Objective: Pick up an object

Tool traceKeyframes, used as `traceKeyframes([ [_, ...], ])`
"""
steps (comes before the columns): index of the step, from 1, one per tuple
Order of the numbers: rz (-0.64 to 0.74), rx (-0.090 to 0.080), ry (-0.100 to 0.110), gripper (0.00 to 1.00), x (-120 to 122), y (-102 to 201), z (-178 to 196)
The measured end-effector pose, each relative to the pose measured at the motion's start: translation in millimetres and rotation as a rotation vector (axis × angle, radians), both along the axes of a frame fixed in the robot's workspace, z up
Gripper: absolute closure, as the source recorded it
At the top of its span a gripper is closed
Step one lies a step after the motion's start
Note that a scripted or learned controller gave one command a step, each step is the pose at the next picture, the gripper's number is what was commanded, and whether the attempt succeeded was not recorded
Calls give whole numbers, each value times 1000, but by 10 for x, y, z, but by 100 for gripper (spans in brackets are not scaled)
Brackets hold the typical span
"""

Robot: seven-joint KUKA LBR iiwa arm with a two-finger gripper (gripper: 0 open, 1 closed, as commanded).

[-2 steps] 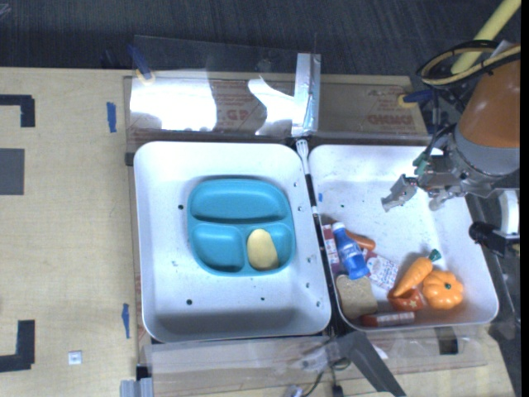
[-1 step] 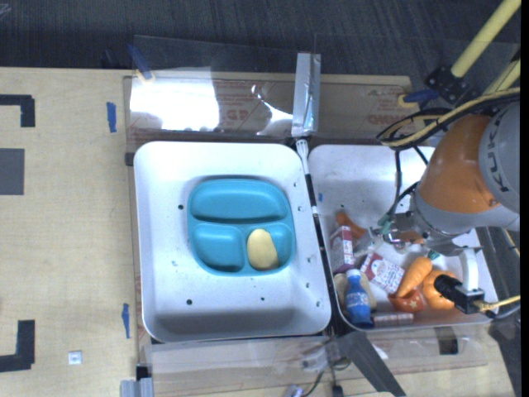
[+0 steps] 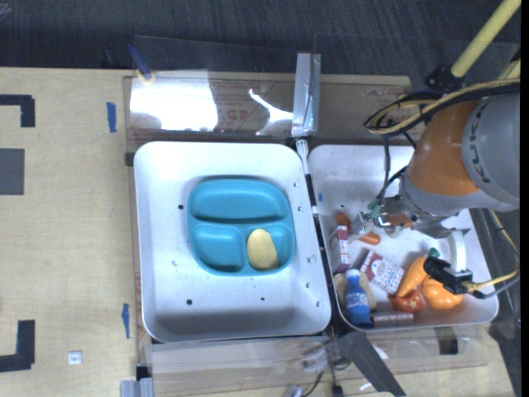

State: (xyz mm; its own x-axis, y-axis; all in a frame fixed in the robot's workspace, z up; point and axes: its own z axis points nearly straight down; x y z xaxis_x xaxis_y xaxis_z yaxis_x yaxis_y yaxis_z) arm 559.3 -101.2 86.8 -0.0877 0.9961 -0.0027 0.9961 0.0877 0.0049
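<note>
The arm (image 3: 463, 160) hangs over the right bin (image 3: 331, 165), its claw (image 3: 388, 215) low among the clutter; whether it is open or grips anything I cannot tell. Candidates lie close: a blue bottle (image 3: 357, 298), a red-and-white packet (image 3: 382, 273), an orange toy (image 3: 426, 286). This looks like the reaching step; next comes closing on one item and lifting straight up.

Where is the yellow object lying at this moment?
The yellow object lies in the lower right compartment of the blue tray, which sits in the left bin of the camera view.
</note>
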Motion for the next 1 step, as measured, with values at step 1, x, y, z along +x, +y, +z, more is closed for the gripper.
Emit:
traceKeyframes([
  [1, -3, 1, -2, 100, 16, -12, 79],
])
